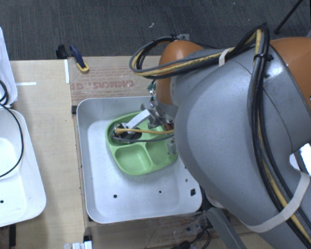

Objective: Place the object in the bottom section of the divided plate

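Note:
A green divided plate [138,160] lies in the white bin [95,166] under the arm. In its upper left section sits a dark, roundish object [124,133], and a thin tan stick [151,131] runs from there to the right. My gripper [154,118] hangs over the plate's upper edge, just right of the dark object, and a pale flat part of it reaches toward that object. The arm's grey body hides the plate's right side. The large lower section of the plate shows plain green.
The arm's bulk covers the right half of the view and the bin's right wall. A second white bin [12,170] at the left holds a looped black cable [5,134]. A blue-handled clamp [79,60] lies on the cardboard behind the bins.

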{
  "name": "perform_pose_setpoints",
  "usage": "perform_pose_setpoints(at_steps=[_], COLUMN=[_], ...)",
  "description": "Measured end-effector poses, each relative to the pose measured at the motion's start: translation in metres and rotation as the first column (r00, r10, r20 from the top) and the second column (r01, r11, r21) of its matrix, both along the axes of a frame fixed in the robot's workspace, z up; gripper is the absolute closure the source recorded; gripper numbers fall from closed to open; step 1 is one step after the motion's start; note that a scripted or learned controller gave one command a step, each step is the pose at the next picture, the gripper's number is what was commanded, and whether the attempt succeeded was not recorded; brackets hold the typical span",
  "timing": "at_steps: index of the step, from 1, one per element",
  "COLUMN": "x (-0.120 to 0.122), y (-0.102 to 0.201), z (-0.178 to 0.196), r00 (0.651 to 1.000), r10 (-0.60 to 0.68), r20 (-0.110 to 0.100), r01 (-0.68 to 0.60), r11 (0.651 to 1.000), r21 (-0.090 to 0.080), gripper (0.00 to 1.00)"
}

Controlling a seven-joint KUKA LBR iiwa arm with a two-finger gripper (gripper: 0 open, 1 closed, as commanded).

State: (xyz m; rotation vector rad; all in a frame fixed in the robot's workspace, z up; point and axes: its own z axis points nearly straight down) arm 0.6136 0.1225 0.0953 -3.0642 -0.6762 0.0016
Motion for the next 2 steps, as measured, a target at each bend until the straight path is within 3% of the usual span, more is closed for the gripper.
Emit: perform_pose_setpoints(at_steps=[1,2], x=[-0.051,-0.008], y=[0.010,-0.059], z=[0.002,0.145], r00=[0.968,0.988], r10=[0.251,0.154], r20=[0.021,-0.001], r01=[-0.251,-0.154], r11=[0.968,0.988], r21=[-0.001,-0.005], gripper=[0.00,0.00])
